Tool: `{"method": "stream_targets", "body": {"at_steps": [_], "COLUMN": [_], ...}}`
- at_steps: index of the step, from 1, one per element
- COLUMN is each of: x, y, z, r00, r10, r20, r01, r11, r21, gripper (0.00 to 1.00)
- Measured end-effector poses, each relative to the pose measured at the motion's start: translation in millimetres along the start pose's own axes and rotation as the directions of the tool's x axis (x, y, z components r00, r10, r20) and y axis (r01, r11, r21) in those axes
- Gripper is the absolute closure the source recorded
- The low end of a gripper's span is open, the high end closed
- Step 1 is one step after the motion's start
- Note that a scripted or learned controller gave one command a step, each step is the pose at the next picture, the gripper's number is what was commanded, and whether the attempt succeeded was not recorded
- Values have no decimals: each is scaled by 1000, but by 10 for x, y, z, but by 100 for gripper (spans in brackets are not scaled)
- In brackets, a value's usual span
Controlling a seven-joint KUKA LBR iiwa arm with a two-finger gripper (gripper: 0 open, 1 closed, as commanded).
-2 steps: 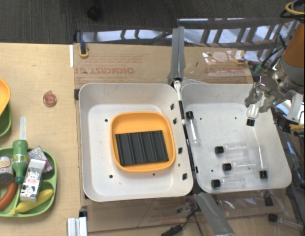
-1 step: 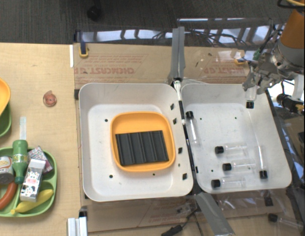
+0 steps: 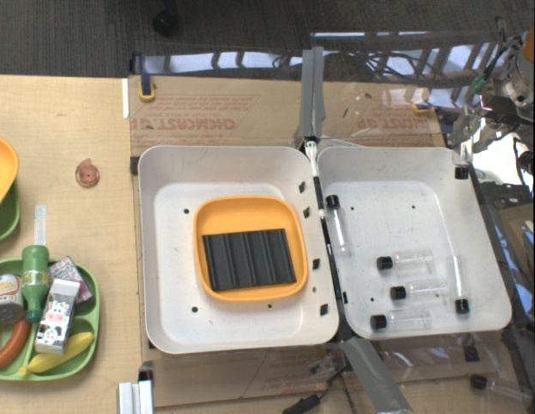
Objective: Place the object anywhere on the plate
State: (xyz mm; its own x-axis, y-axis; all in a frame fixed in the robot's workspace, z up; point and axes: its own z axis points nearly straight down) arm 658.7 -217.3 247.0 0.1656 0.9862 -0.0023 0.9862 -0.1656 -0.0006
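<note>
Bench, camera view: left bin [image 3: 164,317] holds an orange plate [image 3: 250,212] bearing a dark ribbed slab [image 3: 250,260], seemingly the task's object, already seated at plate centre. Right bin [image 3: 475,231] keeps clear capped tubes [image 3: 405,261] loose towards 5 o'clock (spares, likely); arm hardware [image 3: 500,136] sits parked at 2 o'clock, grip state indeterminable.

Orange bowl [image 3: 0,175] cut off by left edge, half seen. Green plate [image 3: 78,352] of toy food clipped at left. Robot arm [image 3: 509,102] at upper right cut by right edge, blurred in glare; gripper not made out. Clear tubes [image 3: 410,291] faint against white bin [image 3: 475,231].
</note>
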Motion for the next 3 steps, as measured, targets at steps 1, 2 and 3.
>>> {"method": "stream_targets", "body": {"at_steps": [1, 2, 3], "x": [36, -54, 166], "y": [2, 16, -19], "z": [-735, -1391, -1946], "r00": [986, 909, 763], "r10": [-168, -417, -647], "r20": [0, 1, 1], "r01": [168, 417, 647], "r11": [986, 909, 763], "r21": [-1, -2, -3], "gripper": [100, 100, 100]}}
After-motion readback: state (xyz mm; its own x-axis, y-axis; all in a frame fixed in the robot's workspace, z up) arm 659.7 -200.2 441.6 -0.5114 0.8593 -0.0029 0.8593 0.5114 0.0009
